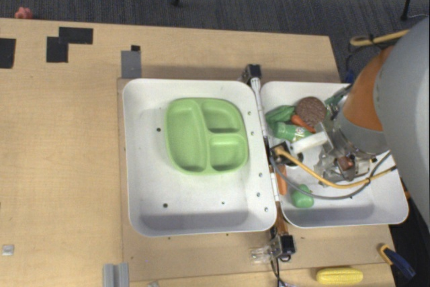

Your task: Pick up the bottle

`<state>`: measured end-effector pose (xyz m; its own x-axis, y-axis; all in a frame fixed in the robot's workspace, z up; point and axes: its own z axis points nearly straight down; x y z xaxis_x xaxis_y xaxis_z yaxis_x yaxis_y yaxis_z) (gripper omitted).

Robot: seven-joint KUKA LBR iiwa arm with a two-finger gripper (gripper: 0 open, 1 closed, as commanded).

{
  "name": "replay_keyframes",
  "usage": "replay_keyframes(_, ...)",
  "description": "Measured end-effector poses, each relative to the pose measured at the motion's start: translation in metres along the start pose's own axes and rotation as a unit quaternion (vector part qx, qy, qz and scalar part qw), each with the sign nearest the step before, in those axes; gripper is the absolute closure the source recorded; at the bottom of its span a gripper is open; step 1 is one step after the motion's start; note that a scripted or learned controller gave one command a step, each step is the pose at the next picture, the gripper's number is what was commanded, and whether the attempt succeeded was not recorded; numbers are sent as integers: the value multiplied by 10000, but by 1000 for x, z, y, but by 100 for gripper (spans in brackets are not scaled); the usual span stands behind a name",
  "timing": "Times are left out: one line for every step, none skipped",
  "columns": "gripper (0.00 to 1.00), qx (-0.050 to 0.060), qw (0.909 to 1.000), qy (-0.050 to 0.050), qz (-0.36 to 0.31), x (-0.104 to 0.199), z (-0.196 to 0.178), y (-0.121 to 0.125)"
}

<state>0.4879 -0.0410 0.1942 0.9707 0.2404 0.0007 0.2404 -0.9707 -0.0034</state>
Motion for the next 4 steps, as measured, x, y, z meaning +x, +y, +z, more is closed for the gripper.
replay_keyframes(100,-12,9998,2,177,-2,-30,6)
replay_keyframes(100,-2,9998,-9,-189,20,-21,-87)
replay_keyframes(100,-16,9722,2,-2341,16,-71,-69)
replay_keyframes(100,-13,9556,-10,-2946,12,-43,-51)
